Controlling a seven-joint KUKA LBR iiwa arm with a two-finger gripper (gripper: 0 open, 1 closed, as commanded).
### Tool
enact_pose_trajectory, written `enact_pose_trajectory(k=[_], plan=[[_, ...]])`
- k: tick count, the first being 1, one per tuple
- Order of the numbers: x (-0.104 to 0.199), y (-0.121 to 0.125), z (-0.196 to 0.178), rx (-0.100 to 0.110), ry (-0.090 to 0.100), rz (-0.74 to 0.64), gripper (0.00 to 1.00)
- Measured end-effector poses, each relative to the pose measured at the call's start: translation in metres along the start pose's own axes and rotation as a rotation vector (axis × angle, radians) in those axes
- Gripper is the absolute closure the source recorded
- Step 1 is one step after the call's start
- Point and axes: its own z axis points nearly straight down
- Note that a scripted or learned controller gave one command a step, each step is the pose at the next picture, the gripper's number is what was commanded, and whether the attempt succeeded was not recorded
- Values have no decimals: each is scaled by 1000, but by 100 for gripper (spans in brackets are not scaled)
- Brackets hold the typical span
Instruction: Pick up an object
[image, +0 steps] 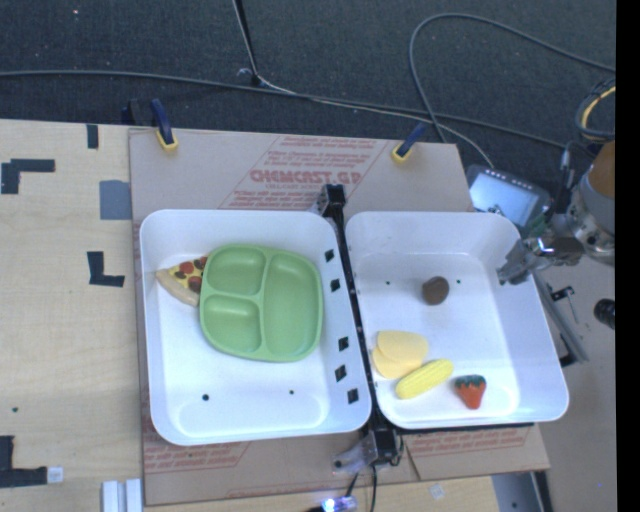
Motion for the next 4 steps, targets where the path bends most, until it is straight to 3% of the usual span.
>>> enact_pose_trajectory(k=[1, 2, 4], plan=[[51, 9, -3, 4, 3, -5, 100], [108, 35, 4, 6, 3, -5, 100], [201, 54, 21, 6, 3, -3, 100]])
